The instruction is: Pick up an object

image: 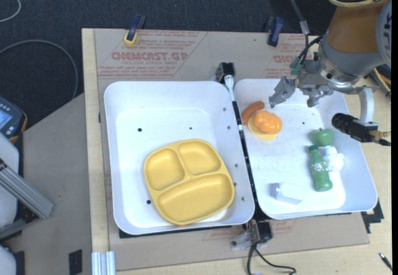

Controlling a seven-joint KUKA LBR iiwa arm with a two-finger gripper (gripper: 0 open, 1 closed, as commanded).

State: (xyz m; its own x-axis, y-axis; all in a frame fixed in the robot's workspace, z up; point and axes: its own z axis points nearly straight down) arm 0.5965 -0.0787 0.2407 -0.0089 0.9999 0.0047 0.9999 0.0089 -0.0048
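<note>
Pincer (297, 94) hanging open and empty above right bin (357, 196), near its far edge. Orange toy (266, 123) sitting just below-left of it; green bottle (322, 165) lying nearer the front. Judging best approach: shifting over the orange toy, centring fingers either side, descending straight before closing

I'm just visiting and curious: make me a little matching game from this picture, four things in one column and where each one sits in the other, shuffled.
Things:
1. yellow divided tray
2. green bottle
3. orange toy food
4. tool

Places:
A. upper left part of the right bin
B. above the right bin's top edge
C. left bin
D. right side of the right bin

Pairs: 1-C, 2-D, 3-A, 4-B
</note>
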